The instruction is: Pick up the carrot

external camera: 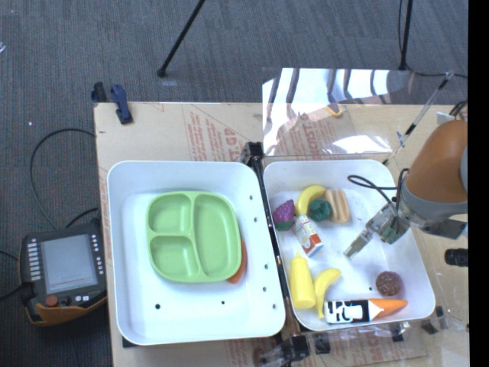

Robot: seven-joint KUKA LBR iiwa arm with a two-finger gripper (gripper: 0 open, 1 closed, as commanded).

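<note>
Here the gripper (357,245) hangs low over the middle of the right bin (348,167), in the right half of the frame, pointing down and to the left; its tip is too small and blurred for me to tell its state, and nothing sits at it. The carrot (388,306) lies flat along the bin's lower wall, at the lower right of the frame, its orange point aimed right and its blunt end touching a black-and-white label or wrapper (346,311). It looks like a light, stiff plastic toy with a smooth tapering skin, so it would likely slip if pinched near the tip; the thicker part just right of the label seems the better hold. The bin wall just beside it leaves little room on that side. A dark red ball (389,283) sits just above it, with a banana (326,280) and a yellow bottle (302,282) further left. The left bin (122,205) holds a green divided plate (192,235).
</note>
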